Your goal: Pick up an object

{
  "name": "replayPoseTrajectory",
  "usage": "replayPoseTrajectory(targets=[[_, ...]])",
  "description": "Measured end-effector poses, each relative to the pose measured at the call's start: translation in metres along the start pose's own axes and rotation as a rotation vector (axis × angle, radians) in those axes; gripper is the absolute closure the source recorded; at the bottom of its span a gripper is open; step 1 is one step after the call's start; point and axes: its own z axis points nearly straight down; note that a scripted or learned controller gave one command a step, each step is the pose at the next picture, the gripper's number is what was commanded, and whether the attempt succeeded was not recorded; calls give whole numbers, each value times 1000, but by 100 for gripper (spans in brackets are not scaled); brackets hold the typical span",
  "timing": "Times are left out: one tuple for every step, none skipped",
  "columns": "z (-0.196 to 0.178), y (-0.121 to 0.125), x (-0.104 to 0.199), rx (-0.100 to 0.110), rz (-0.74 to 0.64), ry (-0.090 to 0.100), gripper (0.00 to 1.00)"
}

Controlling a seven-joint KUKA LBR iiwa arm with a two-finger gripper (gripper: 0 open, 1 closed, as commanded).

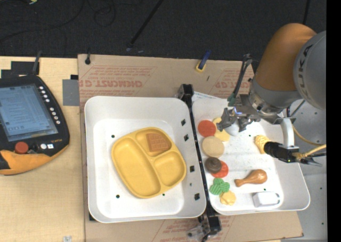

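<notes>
My gripper (233,123) hangs over the upper part of the right bin (290,193), just right of a red round piece (206,128) and above a pale yellow piece (221,135). Nothing shows between its fingers. Lower in that bin lie a beige bun (212,146), a dark brown round piece on a red slice (216,167), a green leafy piece (219,186), a small yellow piece (228,198), a brown drumstick (251,178), a white block (265,199) and a yellow corn piece (261,142).
The left bin (101,123) holds a yellow divided plate (146,162) with a brown waffle piece (157,142) in its top compartment. A black divider (193,145) runs between the bins. A control pendant (29,121) lies at the far left on the bench.
</notes>
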Motion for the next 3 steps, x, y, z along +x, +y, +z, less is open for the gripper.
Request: replayPoseTrajectory(targets=[[-3,3,43,-1,1,-1,100],[-13,10,97,-2,0,-2,100],[-17,12,143,-2,1,-3,100]])
